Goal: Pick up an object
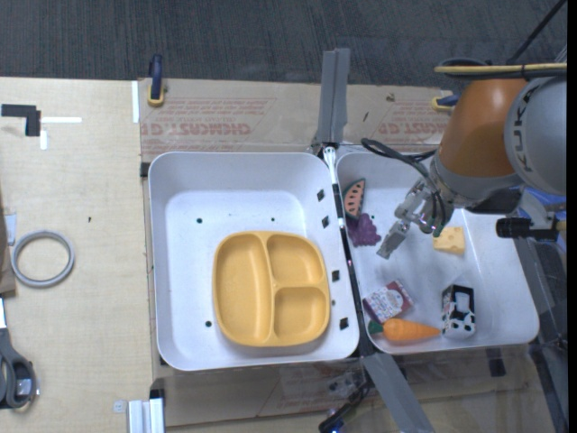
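Nearest the camera, along the front wall of the right bin [518,336], three candidates are lying in a row: an orange carrot [410,331], a red-and-white packet [388,301] just behind it, and a black-and-white cow figure [459,311] to their right. No target is specified, so any of these qualifies as the object.

Further in, my gripper [394,240] is hanging over the middle of the right bin, tilted down toward the divider between the bins. I am seeing nothing held in it, and from this slant I cannot tell how it is set. A yellow cheese wedge [450,241] is sitting just beside my wrist, on the side away from the divider. A purple grape cluster [363,231] is resting against the divider wall, near the gripper tip, with a watermelon slice [354,196] just behind it.

In the left bin [171,269], a yellow divided plate [270,288] is lying flat, well apart from me.

Step in hand, as I judge it: approach, before any grasp. The next move is calling for a choice of target; the grape cluster is the closest. It then requires centring over that item, descending until both sides are bracketed, and keeping clear of the divider wall.
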Tool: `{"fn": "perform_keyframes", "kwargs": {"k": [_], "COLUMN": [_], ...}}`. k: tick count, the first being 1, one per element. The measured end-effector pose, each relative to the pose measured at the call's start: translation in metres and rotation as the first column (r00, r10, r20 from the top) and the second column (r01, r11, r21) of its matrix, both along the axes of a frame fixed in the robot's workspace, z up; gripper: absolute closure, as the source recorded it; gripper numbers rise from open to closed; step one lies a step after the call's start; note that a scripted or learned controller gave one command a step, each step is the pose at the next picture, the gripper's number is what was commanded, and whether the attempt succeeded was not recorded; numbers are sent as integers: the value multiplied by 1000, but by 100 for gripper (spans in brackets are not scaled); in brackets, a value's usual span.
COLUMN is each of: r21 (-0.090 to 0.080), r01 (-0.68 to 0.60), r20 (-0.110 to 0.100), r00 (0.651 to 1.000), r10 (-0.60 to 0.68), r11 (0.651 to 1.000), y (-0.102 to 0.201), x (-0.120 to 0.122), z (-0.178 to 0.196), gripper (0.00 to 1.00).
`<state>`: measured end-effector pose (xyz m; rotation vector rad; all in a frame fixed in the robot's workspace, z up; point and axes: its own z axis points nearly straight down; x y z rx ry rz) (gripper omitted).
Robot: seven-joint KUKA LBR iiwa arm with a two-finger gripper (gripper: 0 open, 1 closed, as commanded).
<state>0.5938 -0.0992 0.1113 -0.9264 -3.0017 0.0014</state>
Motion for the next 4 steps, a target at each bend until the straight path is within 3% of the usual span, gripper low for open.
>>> {"fn": "perform_keyframes", "kwargs": {"k": [1,2,3,4], "r21": [-1,0,0,0], "r01": [255,255,645,890], "r20": [3,3,3,2], "r00": [967,967,764,456], "r10": [-255,-255,-645,-890], "r11": [967,967,764,456], "y": [3,3,-8,-19], "x": [49,49,55,65], "z": [-19,-19,-17,-19], "gripper": [0,0,0,0]}}
